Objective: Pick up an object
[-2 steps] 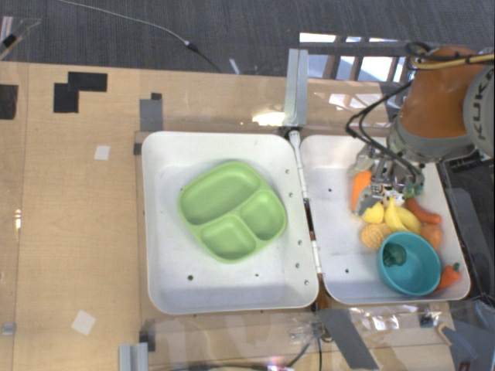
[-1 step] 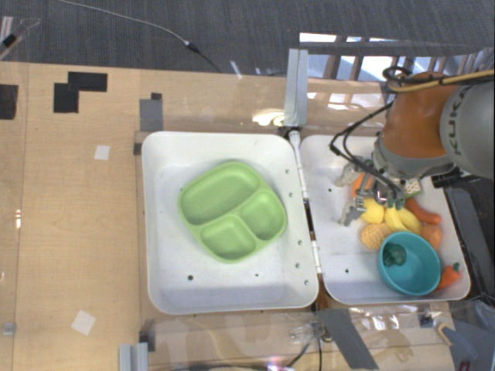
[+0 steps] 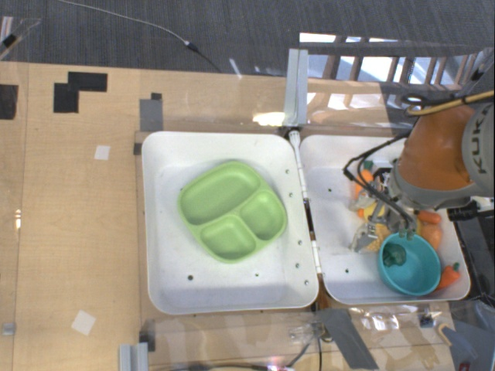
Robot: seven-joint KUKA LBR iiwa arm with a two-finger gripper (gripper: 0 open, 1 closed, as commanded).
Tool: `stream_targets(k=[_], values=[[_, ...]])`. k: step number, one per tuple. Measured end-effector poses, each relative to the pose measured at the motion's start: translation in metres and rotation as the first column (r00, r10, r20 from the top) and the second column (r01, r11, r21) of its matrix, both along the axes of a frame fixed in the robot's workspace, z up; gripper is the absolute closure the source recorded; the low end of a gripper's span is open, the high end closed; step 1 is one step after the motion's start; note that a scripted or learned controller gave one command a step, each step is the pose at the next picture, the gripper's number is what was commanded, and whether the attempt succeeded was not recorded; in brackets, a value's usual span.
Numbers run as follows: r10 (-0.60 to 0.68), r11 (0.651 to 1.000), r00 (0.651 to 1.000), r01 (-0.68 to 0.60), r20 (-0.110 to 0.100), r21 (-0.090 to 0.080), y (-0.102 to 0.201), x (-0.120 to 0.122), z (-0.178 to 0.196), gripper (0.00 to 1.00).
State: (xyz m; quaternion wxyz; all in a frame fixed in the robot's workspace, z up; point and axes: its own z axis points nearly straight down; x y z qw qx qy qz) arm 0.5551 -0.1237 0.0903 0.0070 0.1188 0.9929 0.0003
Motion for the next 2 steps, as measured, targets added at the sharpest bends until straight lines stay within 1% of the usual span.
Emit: stream_targets(k=[1, 2], values=[[0.007, 1.0, 1.0, -0.007, 0.02, -0.004, 0.0007, 0.006, 0.0146, 1.0], [0.008, 1.0, 1.0, -0.007, 0.018, -0.004, 0.001, 0.0057, 0.014, 0.0]])
